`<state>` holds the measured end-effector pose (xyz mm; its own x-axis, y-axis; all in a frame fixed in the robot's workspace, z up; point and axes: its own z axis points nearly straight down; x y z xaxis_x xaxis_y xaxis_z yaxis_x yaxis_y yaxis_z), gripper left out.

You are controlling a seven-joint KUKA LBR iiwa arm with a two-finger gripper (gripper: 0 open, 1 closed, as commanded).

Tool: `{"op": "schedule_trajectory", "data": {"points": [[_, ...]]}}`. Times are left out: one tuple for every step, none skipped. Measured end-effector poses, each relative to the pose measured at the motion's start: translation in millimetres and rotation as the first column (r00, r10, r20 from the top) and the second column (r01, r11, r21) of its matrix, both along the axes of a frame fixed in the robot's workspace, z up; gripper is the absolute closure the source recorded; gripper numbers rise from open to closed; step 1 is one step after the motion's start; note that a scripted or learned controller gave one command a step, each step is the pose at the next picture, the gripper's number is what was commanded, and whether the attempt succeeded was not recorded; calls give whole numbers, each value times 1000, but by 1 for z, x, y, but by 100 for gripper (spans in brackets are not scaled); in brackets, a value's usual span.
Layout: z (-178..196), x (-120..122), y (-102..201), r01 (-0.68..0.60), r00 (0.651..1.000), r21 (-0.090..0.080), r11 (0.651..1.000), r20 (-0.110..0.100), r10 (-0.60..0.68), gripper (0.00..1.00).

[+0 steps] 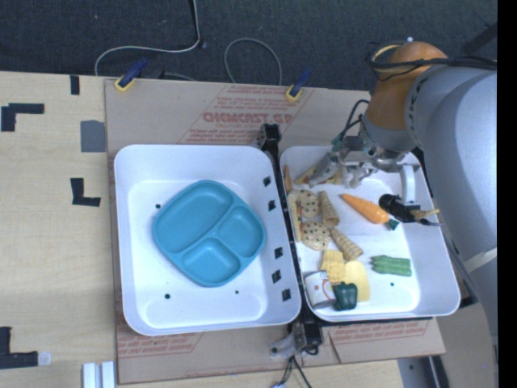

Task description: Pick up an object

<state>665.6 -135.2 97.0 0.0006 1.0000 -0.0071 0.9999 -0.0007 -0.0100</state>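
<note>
**Gripper hovering at back of right bin, carrot lying just beside it**

Left bin (129, 217) is holding a blue divided plate (210, 231), lying flat near its middle. Right bin (428, 293) is carrying the toy food: waffle pieces (311, 221), a yellow cheese block (357, 281), a green pepper (345, 296), a green pod (391, 265) and an orange carrot (365, 208). The gripper (349, 164) is sitting low at the bin's back edge; whether it is wide or narrow can't be told here, and nothing is visibly held. The carrot looks like the nearest candidate: it is lying just beside and toward the camera from the gripper, long axis running left-to-right at a slight slant. Closing across that axis is probably the call.
</note>
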Motion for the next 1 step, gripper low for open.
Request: {"op": "schedule_trajectory", "data": {"points": [[-6, -62, -12, 4, 1000, 6, 1000, 26, -4, 0]]}}
